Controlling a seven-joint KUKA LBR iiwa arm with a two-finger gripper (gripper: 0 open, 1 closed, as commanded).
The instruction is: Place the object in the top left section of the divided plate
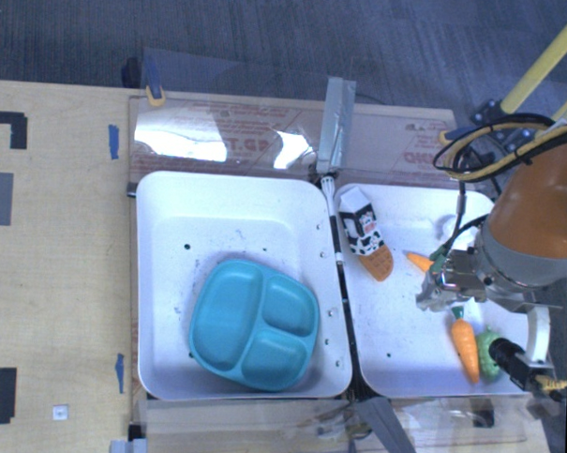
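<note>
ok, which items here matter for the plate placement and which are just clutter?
Job:
- divided plate, blue, left bin
- end effector, over right bin
- target object: cannot tell which toy

Lying about in right bin:
- carrot
- small orange piece
- cow-print carton
- tan piece

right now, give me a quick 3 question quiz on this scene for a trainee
1. True or false: the blue plate lies in the left bin.
2. Which thing lies nearest the divider between the bins? A) the carrot B) the cow toy C) the green toy
3. Fill in: the gripper is over the ____ bin.

Key: 1 true; 2 B; 3 right. The right bin holds the carrot, the cow toy, the green toy and a small orange piece near the gripper.
</note>
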